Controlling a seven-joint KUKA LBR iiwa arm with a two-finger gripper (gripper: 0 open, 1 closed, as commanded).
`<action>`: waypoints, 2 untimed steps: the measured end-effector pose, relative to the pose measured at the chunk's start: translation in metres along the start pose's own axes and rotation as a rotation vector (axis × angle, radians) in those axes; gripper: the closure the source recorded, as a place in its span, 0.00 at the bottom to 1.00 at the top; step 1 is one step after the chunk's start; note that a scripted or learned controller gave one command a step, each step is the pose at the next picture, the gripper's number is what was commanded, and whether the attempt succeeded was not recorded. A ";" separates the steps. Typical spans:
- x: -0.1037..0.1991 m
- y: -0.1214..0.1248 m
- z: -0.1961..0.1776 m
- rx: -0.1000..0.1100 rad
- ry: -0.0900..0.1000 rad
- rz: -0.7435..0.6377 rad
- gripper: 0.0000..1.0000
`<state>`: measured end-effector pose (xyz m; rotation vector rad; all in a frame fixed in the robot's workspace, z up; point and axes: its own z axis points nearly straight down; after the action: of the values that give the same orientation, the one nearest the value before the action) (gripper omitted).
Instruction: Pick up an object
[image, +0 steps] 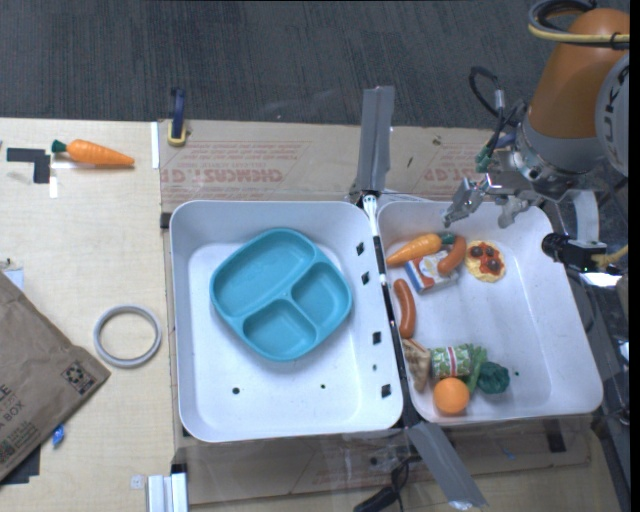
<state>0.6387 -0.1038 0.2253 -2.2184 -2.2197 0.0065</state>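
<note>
A divided plate (281, 293) lies in the left bin (195, 330). The right bin (560, 350) holds a carrot (414, 249), sausages (406, 307) and a pizza slice (486, 261) toward the back, an orange (451, 396) in front. A tape ring (127, 334) sits on the bench (80, 240) to the left.

toy foods (445, 330) in right bin (560, 350)

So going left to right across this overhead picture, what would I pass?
Carrot on the bench → tape ring → blue divided plate → sausage → small pizza → orange-banded arm.
</note>
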 end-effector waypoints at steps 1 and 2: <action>0.003 0.021 0.118 -0.011 -0.001 -0.018 0.00; -0.028 0.015 0.124 -0.019 0.001 -0.117 0.00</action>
<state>0.6528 -0.1318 0.1010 -2.0934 -2.3545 -0.0168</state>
